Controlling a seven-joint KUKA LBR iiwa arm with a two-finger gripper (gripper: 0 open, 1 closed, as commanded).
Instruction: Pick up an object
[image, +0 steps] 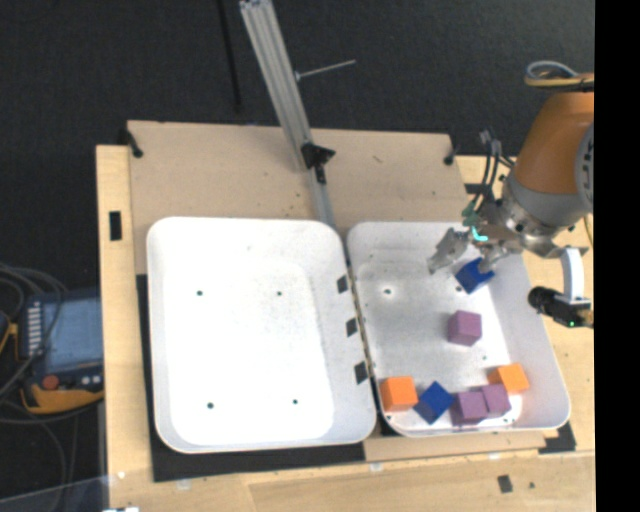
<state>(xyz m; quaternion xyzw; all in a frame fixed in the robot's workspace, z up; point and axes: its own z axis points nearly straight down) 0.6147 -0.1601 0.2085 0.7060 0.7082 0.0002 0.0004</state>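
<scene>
In the right bin (535, 330), my gripper (464, 260) hangs over the upper part with its fingers spread open. A tilted blue cube (472, 275) sits just below it, close to the right finger; I cannot see it being clamped. A purple cube (464, 327) lies alone in the middle of the bin. Along the near wall lie an orange cube (399, 392), a second blue cube (434, 401), two purple cubes (481, 404) and another orange cube (513, 377).
The left bin (250, 330) lies beside the right one, with black clips (352, 325) along the shared edge. A slanted metal rail (290, 100) rises behind the bins. A handheld pendant (60, 345) rests off the bench's left side.
</scene>
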